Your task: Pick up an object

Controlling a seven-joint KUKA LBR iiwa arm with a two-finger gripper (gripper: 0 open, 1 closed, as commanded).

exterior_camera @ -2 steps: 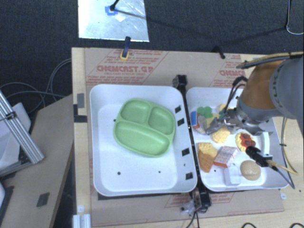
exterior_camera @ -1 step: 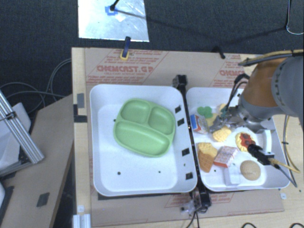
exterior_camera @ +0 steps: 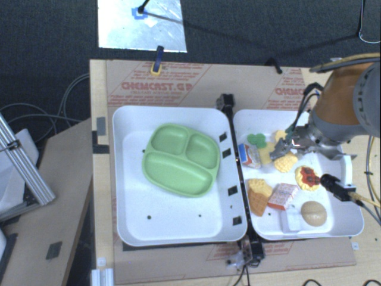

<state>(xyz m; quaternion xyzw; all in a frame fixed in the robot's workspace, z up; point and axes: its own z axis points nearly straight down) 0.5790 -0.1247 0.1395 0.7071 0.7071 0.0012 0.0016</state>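
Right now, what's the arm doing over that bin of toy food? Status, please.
End effector low in right bin, at the corn. Nothing seen lifted. Toy food crowds close: green piece, pizza, egg. Green tray sits in left bin.

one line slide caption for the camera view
KUKA arm's gripper reaches over toy food in the right bin; green divided plate sits in the left bin.
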